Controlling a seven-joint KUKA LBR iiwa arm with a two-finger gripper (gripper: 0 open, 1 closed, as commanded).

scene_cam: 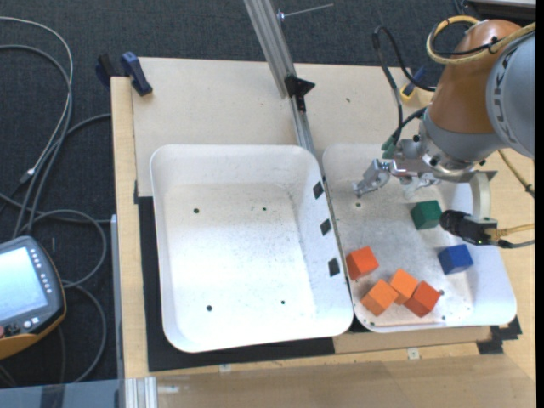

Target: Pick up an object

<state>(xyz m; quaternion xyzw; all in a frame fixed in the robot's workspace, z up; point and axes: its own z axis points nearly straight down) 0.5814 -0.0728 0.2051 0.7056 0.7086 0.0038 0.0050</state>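
Observation:
My gripper [369, 181] hangs over the back left part of the right bin [501, 300], pointing left, open with nothing between its fingers. A green block [426, 215] lies to its right, under the wrist. A blue block [456, 258] sits further toward the front right. Near the front of the bin lies one orange block [362, 262] by the left wall. Two more orange blocks [381, 297] [403, 283] and a red block [424, 300] are bunched together at the front edge.
The left bin [170, 164] stands beside the right one, sharing a raised middle wall [327, 228]. A slanted metal rail [270, 36] runs down to the bins' back. Cables hang from the arm [476, 83] at the right.

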